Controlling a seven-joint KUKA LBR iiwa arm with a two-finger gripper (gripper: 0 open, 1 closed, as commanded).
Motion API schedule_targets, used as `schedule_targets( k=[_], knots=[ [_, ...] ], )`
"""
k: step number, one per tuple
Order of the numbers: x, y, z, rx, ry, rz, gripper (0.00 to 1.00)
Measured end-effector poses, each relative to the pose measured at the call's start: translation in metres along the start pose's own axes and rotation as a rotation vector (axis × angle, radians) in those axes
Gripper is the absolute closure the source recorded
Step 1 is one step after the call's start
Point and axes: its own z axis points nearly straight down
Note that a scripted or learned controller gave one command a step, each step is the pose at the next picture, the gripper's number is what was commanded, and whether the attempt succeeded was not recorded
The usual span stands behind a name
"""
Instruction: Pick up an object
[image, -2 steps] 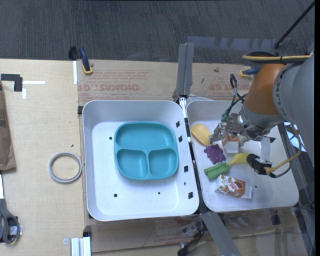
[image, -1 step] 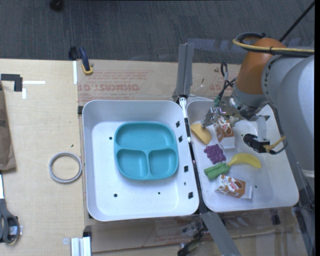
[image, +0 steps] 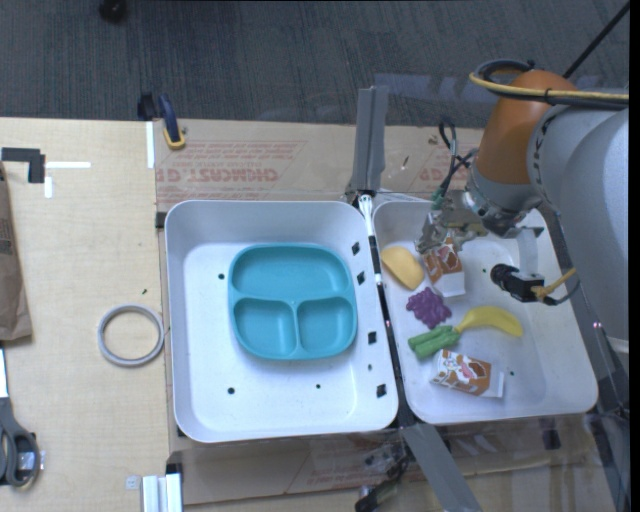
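Over the right bin (image: 560, 395), the pincer (image: 437, 238) touches a small carton (image: 445, 268).

Bench (image: 80, 250): pale wood top with brown cardboard sheet (image: 250, 165) laid along far edge. Two shallow white bins side by side, directly on it: left bin (image: 190, 300) mid-bench, right bin (image: 545, 385) touching it toward the right edge. Tape ring (image: 131, 334) lies flat left of the left bin. Scissors (image: 18, 452) at near-left corner. Blue-handled clamp (image: 165, 118) on far edge.
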Motion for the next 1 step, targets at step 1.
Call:
schedule_targets(
  k=[1],
  knots=[
    [0.0292,-0.0376,-0.0896,0.002,0.004,0.095,1.0]
  ],
)
